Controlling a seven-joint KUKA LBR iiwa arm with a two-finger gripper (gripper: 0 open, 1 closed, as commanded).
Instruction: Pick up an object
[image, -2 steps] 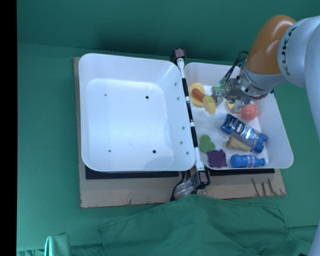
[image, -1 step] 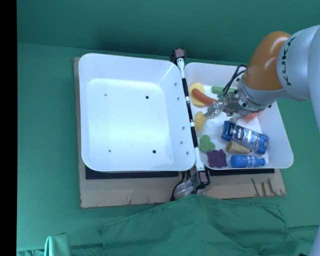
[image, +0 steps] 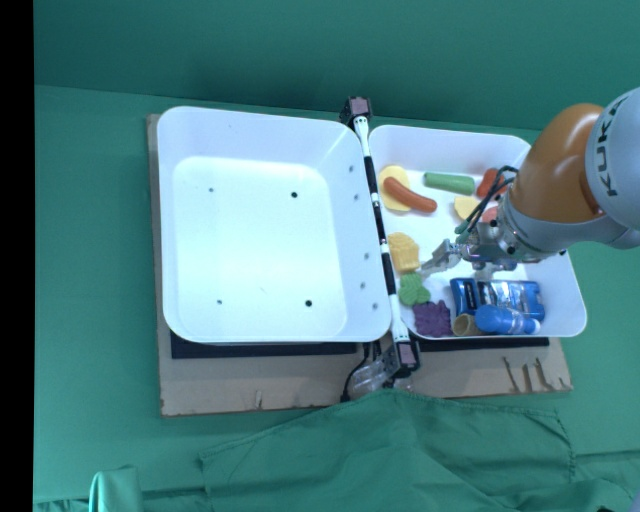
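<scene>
Reaching in from the right, the grey arm (image: 600, 190) with its orange band hangs over the right bin (image: 560, 300), and the gripper (image: 450, 258) sits low above the middle of that bin; whether it is released or clenched cannot be told from this angle, and nothing can be seen held in it. All the loose objects lie in the right bin. Just left of the gripper tip is a yellow piece (image: 403, 251), touching or nearly touching it. Below the tip lie a green lumpy piece (image: 413, 290) and a purple lumpy piece (image: 432, 318), one of each. Directly under the wrist is one dark blue packet (image: 497, 296), with one blue bottle (image: 506, 320) beside it and a small tan cup (image: 463, 324) at its left end. Farther up the bin are one red sausage (image: 411, 195) lying on a yellow disc (image: 392, 187), one green cucumber-like piece (image: 449, 182), and a red piece (image: 488, 182) partly hidden by the arm. The left bin (image: 180, 130) stands beside it, the two bins touching along a white bar (image: 376, 220).
</scene>
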